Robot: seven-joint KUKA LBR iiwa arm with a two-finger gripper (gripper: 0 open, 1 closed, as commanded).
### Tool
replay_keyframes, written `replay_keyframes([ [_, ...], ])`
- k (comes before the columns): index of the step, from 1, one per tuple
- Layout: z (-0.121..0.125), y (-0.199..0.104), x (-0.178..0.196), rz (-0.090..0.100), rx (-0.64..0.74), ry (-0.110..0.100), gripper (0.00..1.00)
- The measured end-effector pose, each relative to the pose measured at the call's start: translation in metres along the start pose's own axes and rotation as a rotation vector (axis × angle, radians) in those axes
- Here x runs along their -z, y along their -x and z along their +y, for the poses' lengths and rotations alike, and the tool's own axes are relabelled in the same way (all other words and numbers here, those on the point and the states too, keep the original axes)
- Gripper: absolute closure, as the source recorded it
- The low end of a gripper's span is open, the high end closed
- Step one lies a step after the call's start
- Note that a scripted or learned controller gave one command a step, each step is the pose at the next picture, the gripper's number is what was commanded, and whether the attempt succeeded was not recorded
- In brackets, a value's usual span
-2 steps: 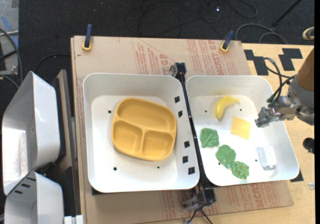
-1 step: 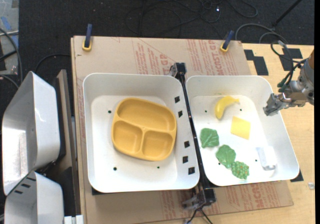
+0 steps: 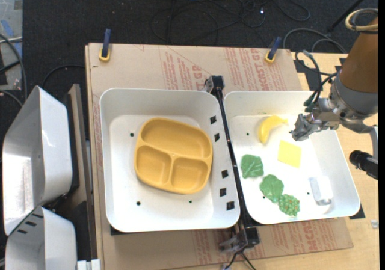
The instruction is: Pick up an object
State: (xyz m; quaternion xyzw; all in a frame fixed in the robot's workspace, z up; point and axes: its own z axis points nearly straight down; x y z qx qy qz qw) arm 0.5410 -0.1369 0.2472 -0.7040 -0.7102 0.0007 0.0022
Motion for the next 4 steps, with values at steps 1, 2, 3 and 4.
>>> replay_keyframes([
  [1,0.006,-0.053,-0.016,0.000,0.000,-0.001,1.00],
  [2,0.011,-0.101,-0.028,-0.001,-0.001,-0.002,1.00],
  [3,0.019,-0.160,-0.020,-0.001,0.001,0.002,1.00],
  [4,0.018,-0.212,-0.032,-0.002,0.000,-0.002,1.00],
])
